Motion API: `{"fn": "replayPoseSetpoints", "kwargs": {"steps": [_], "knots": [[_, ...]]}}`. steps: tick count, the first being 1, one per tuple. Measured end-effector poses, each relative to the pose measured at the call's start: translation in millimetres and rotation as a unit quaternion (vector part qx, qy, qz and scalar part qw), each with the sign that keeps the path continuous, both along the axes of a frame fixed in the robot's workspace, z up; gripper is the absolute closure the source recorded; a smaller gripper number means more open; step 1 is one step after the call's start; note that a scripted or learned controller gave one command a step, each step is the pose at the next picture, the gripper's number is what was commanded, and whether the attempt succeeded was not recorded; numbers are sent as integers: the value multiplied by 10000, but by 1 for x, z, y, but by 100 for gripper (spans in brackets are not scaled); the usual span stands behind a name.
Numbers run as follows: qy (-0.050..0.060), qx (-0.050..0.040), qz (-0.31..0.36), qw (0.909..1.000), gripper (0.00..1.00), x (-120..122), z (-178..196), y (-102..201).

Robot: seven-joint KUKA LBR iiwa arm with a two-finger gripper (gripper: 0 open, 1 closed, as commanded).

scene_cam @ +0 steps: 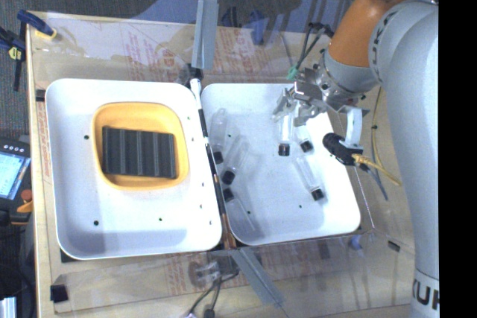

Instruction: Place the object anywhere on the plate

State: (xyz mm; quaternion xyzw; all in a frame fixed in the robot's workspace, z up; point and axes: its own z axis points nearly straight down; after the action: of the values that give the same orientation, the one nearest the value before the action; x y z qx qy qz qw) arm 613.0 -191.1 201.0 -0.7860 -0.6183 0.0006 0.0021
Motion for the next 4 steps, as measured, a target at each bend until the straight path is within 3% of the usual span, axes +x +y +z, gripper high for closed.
{"fn": "replayPoseSetpoints", "kwargs": {"steps": [1, 2, 3, 4], "knots": [[8, 0, 1133, 9936, 100, -25, 11, 44], [-2, -8, 1393, 9902, 100, -13, 20, 105], [9, 1, 2422, 9702, 100, 6, -10, 164], [12, 5, 3464, 9381, 100, -5, -10, 202]]}}
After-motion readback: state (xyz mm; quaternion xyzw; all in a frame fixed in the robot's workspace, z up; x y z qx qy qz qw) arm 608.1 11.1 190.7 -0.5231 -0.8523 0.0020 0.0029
